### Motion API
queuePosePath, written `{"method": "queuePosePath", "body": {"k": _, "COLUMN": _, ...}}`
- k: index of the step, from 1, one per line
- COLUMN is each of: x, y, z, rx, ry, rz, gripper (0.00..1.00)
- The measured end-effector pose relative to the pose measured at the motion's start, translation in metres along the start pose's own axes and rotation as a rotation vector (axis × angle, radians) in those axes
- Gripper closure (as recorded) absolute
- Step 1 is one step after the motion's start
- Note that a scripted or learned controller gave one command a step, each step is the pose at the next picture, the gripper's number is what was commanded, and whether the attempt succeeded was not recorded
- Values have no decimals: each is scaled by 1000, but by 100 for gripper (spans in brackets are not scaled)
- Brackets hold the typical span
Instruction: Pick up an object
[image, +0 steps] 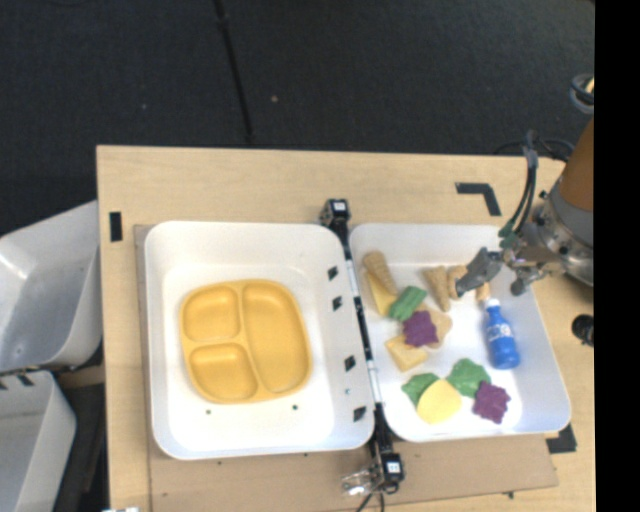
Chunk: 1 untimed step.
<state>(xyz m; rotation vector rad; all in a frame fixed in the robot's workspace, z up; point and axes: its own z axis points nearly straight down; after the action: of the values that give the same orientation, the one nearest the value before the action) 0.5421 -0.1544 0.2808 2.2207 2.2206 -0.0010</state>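
Observation:
My gripper (498, 277) hangs over the upper right part of the right bin (545, 400), fingers spread open with nothing between them. Just below it lies a blue bottle (501, 338), its white cap pointing up toward the fingertips. To the gripper's left sits a tan wedge (439, 285). Further left are a yellow cone-shaped piece (378, 281), a green piece (407, 302) and purple grapes (420, 328). Near the bin's front lie a yellow lemon (438, 402), two more green pieces (467, 375) and a second purple piece (490, 401).
The left bin (165, 420) holds a yellow divided plate (243, 340). A ridge with black clips (352, 320) separates the two bins. Wooden bench (250, 185) surrounds them, with a white container (40, 290) off the left edge.

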Motion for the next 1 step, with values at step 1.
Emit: {"method": "queuePosePath", "body": {"k": 1, "x": 7, "y": -5, "z": -21, "rx": 5, "ry": 0, "rz": 0, "gripper": 0}}
